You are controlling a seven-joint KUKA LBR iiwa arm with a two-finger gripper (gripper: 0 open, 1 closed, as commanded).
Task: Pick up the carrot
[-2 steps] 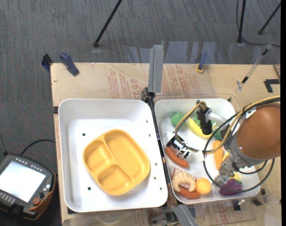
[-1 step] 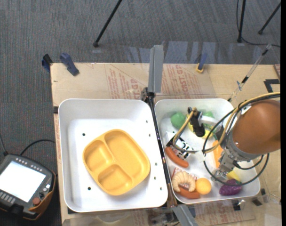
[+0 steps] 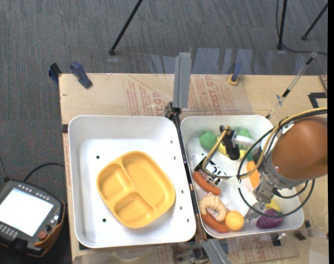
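Note:
The carrot [image 3: 253,175] shows as a narrow orange piece in the right half of the right bin [image 3: 190,126], mostly hidden under the grey arm and its cables. My gripper [image 3: 250,209] hangs from the orange-banded wrist low over the bin's front right part. It sits just in front of the carrot, between an orange ball [image 3: 234,220] and a purple bunch of grapes [image 3: 268,219]. Nothing is visible between its fingers.
The right bin also holds two red sausages [image 3: 206,183] [image 3: 213,223], a pale shrimp [image 3: 213,204] and green items [image 3: 208,140] at the back. In the left bin [image 3: 84,147] lies a yellow divided plate [image 3: 135,187]. A tablet [image 3: 21,213] rests on the floor at left.

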